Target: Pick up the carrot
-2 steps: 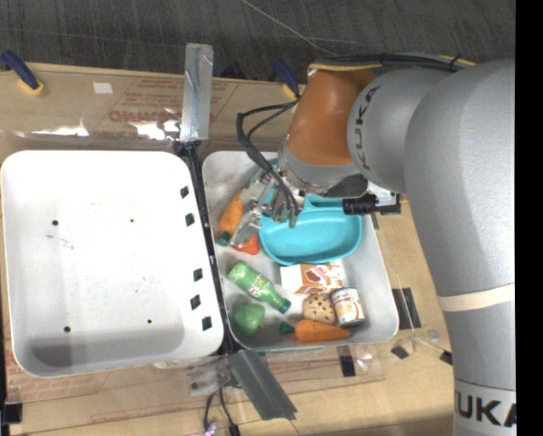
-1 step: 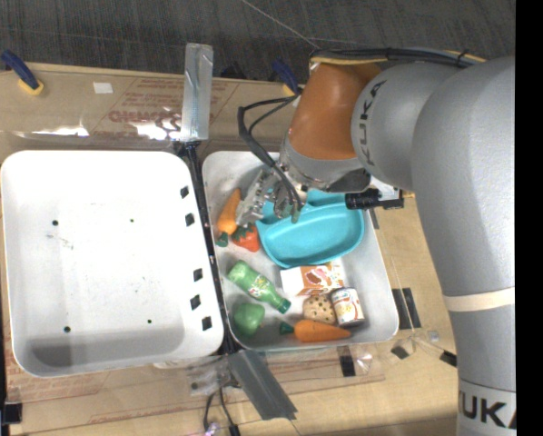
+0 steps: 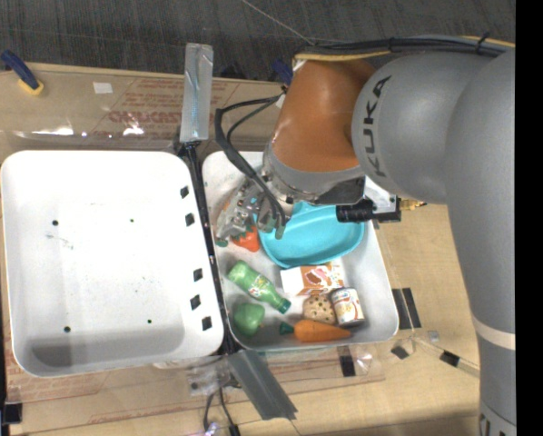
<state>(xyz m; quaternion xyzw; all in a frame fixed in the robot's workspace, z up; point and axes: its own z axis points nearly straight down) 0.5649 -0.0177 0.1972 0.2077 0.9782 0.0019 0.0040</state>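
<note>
The claw point(image 3: 242, 214) is lowered into the right white plastic bin point(image 3: 380, 284) beside a turquoise bowl point(image 3: 319, 234) — the long orange carrot point(image 3: 319, 331) is seen well apart, at the near wall.

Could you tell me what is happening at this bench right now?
The arm reaches in from the right over the right bin, its gripper low near the bin's upper left, beside a small red-orange item and a blue bowl. The carrot it should pick up lies at the bin's near edge, apart from the gripper, next to a can, a cookie packet, a green bottle and a green pepper. The left bin sits alongside.
</note>
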